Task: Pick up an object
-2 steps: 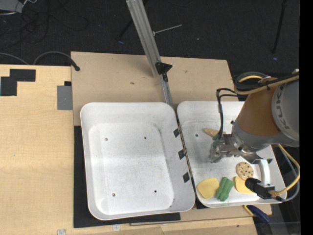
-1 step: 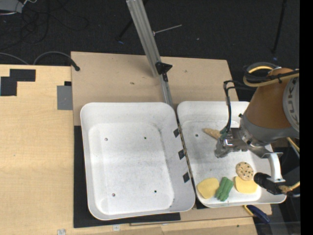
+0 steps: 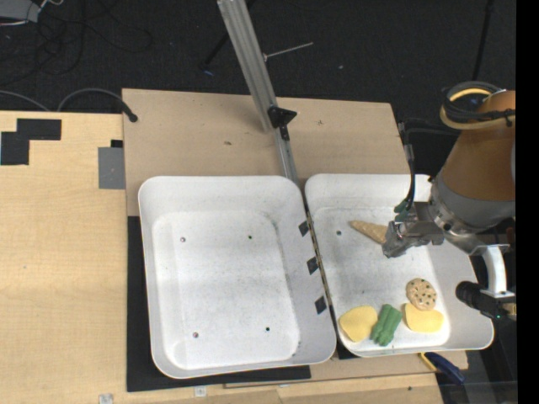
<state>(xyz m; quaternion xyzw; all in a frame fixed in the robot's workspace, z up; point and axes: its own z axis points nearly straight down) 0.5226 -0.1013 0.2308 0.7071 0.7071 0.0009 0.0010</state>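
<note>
Claw (image 3: 396, 244) is low over the right bin (image 3: 362, 200), about mid-height of the bin and toward its right side. Finger state: can't tell, the dark tip is too small and blurred to read. Nothing visibly gripped.

Tan wedge-shaped piece (image 3: 366, 229) lies on the bin floor just left of the claw tip, its near end touching or almost touching the tip; can't say which.

Other items sit in a cluster at the bin's near edge, apart from the claw:
- round brown cookie-like disc (image 3: 420, 293), speckled, below the claw
- yellow piece (image 3: 424, 319) just under the disc, touching it or nearly
- green piece (image 3: 386, 324) left of that, tilted
- second yellow piece (image 3: 359, 323) at far left of the row, against the green one

Left bin (image 3: 168, 225) sits flush beside the right one, joined by black clips along the shared edge. Both rest on the tan surface (image 3: 202, 133). A grey aluminium rail (image 3: 248, 57) runs diagonally from top centre down to the gap between the bins.

Arm (image 3: 480, 167) enters from the right, orange band visible.
</note>
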